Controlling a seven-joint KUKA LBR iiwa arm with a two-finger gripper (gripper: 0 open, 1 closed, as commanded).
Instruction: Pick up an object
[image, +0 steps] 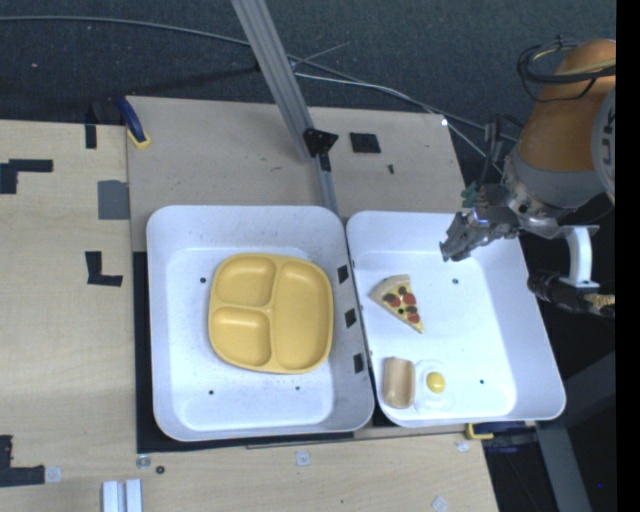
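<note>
The left bin (165, 300) holds a yellow divided plate (270, 311), three compartments showing, lying flat near the bin's middle and far off to the left of the gripper's fingers. Nothing sits in the plate's compartments.

The right bin (520, 330) carries three toy foods. A pizza slice (399, 300), with red and dark toppings, lies below and to the left of the fingertips, well apart from them, its point aimed down toward the bin's near side. Further below the fingers, against the near wall, a tan bread roll (398, 381) lies just beside a fried egg (433, 384), the egg on the roll's right; whether they touch is hard to tell.

The gripper (456, 247) hangs over the far part of the right bin, pointing down and to the left from the grey wrist, the orange band (565, 120) above it at the right. Its fingers look drawn together at the tips with nothing between them.
</note>
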